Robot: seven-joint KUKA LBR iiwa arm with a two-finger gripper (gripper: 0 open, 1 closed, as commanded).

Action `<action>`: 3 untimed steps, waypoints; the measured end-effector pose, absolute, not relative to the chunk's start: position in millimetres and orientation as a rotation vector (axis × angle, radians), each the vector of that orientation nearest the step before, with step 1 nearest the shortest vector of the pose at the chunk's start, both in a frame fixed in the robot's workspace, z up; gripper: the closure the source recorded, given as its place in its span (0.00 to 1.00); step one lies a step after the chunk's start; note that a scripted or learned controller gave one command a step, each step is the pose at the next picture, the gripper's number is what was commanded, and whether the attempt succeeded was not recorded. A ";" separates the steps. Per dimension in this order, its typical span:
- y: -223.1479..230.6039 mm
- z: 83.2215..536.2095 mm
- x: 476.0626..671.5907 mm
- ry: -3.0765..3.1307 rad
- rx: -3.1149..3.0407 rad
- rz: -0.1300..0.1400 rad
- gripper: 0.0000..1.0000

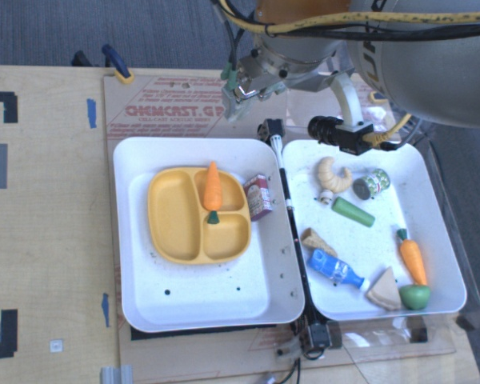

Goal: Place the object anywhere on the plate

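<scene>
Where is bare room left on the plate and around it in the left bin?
On the yellow plate, the large left compartment is bare; a carrot lies across the divider at upper right. The left bin has open floor below the plate. Crowded: the can touches the plate's right edge.

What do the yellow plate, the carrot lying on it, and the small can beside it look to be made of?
Yellow plate: likely moulded plastic, matte, uniform colour with rounded dividers. Carrot: probably toy plastic, smooth even orange with a solid green stub. Small can: possibly metal or plastic with a dark red printed label; too small to tell.
</scene>
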State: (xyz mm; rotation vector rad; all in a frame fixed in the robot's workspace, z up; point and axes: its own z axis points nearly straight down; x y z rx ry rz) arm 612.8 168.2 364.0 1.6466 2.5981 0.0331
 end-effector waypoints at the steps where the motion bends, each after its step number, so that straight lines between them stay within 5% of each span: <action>1: 169.1 375.4 614.2 2.594 1.639 0.037 1.00; 3: 170.8 398.4 616.9 2.585 1.624 0.045 1.00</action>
